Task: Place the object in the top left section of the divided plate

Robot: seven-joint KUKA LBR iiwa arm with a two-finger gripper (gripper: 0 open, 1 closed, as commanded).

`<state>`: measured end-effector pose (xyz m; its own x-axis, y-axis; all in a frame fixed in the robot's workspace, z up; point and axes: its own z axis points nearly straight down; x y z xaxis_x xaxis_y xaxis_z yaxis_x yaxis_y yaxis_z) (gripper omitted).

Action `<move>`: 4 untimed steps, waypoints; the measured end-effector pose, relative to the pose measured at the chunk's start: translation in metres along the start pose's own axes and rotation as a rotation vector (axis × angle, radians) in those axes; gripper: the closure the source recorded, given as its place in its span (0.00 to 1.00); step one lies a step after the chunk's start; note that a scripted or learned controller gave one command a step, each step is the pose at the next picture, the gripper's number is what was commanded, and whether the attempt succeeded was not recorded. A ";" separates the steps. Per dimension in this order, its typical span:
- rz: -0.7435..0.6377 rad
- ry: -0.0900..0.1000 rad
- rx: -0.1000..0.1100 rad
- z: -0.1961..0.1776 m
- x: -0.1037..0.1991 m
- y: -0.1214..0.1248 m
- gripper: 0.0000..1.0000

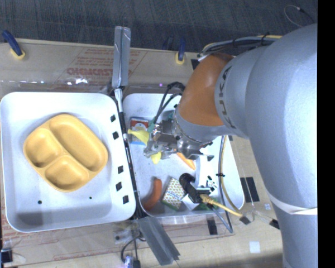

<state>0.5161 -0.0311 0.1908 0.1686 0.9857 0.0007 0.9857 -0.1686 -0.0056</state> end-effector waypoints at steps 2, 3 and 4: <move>-0.086 -0.001 0.002 0.001 0.115 -0.010 1.00; -0.231 -0.003 0.002 0.014 0.149 -0.067 1.00; -0.373 -0.002 -0.003 -0.015 0.160 0.037 1.00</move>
<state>0.5792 0.1202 0.2053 -0.2018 0.9794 0.0004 0.9794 0.2018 -0.0029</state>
